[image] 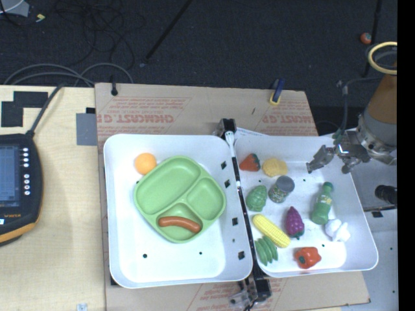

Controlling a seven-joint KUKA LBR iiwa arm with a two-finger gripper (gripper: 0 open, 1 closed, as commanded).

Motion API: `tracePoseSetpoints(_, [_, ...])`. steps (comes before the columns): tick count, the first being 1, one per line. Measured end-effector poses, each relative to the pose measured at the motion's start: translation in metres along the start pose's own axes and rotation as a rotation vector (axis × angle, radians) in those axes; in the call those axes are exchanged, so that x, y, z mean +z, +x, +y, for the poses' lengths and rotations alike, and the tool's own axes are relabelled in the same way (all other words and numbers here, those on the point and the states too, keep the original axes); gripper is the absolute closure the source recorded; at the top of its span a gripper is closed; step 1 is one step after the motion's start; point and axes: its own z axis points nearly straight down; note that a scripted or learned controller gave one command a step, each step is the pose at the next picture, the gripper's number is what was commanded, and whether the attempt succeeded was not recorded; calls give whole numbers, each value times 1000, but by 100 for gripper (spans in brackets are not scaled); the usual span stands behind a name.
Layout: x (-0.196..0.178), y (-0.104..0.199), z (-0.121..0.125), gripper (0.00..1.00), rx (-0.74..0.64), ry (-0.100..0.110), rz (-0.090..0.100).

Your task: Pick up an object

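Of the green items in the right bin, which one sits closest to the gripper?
The green bottle, lying near the bin's right side just below the gripper; the other green items lie farther left, toward the divider.

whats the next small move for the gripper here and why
Probably ease the gripper down and a little toward the green bottle. The gripper hangs open over the right bin with nothing between its fingers, and the bottle lies just below it in the view, apart from the purple eggplant and the can.
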Motion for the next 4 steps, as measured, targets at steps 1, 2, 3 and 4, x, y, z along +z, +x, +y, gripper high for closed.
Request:
tracePoseSetpoints(1, [78, 2, -69, 0, 1, 13, 6])
tracePoseSetpoints(2, [66, 0, -65, 100, 4, 7, 4])
tracePoseSetpoints(3, [17, 69, -46, 100, -6, -3, 3])
tracePoseSetpoints(4, [-62, 126, -123, 100, -4, 0, 3])
